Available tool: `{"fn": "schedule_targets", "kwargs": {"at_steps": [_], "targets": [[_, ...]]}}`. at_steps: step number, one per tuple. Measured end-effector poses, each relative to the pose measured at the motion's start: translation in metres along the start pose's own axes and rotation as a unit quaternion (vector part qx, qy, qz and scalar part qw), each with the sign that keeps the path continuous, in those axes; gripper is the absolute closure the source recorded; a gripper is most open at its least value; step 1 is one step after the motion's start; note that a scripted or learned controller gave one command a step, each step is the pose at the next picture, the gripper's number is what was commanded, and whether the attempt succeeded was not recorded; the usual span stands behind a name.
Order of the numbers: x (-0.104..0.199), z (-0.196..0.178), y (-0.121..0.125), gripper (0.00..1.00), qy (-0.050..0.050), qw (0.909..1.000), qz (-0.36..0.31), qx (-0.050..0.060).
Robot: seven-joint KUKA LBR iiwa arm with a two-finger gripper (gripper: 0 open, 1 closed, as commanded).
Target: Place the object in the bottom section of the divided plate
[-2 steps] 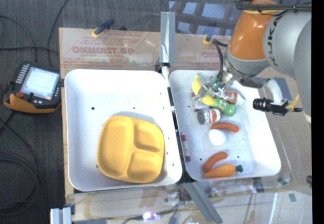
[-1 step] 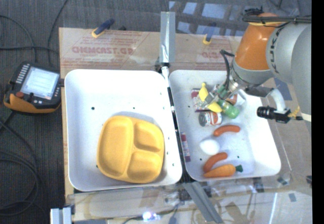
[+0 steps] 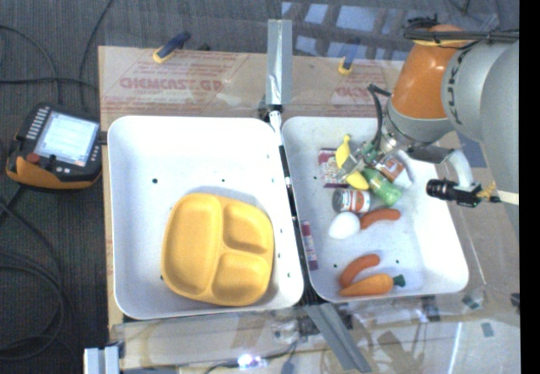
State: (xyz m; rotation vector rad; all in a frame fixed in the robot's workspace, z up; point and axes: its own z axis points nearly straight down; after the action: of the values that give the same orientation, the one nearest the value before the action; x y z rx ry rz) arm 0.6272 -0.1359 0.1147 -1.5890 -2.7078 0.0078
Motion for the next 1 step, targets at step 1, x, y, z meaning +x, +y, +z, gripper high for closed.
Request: {"fn": "schedule_targets", "kwargs": {"at_steps": [1], "targets": [[0.0510, -0.0683, 0.0759, 1.00, 0.001, 0.9998, -0.019, -0.001]]}}
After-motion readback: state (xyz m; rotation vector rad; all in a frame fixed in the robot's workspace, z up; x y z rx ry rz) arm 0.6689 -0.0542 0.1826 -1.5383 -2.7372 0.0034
